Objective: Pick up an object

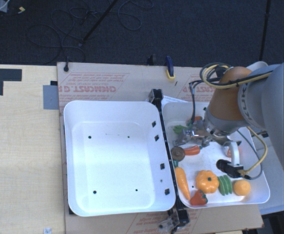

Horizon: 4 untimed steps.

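I take the orange toy pumpkin (pixel 207 181) in the right bin (pixel 263 195) as my mark. Nearest me, a small red piece (pixel 198 198) lies against the pumpkin's near left side. Left of the pumpkin, a carrot (pixel 181 181) runs lengthwise along the bin's left wall. Just right of the pumpkin sits a green ridged piece (pixel 225 185), and right of that, touching it, an orange ball (pixel 241 187).

Farther back and to the pumpkin's left, a brown round thing (pixel 177 153) rests near the carrot's far end, with a red-orange piece (pixel 192 150) just beside it. The hand (pixel 194 135) is low over the bin beyond the pumpkin, right above that red-orange piece. From here I cannot tell how far open it is, or whether it has hold of anything. Beyond the hand, farther left of the pumpkin, a green piece (pixel 179 129) lies near the bin's far left corner.

The left bin (pixel 83 112) sits well left of the pumpkin, both bins on the counter (pixel 20 150).
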Each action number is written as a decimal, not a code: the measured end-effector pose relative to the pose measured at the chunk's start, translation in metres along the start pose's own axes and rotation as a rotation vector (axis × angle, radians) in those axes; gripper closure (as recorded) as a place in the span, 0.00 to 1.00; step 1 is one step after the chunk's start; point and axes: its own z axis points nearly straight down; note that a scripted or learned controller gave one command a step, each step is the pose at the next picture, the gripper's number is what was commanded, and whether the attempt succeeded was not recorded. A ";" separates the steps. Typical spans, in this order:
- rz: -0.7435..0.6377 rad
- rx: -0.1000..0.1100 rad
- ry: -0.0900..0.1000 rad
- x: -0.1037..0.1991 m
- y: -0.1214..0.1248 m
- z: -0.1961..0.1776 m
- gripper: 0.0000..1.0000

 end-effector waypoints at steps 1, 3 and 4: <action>0.008 -0.001 -0.001 -0.002 0.000 -0.014 1.00; -0.004 -0.022 -0.003 0.068 0.034 -0.409 1.00; 0.000 0.015 0.000 0.089 -0.002 -0.258 1.00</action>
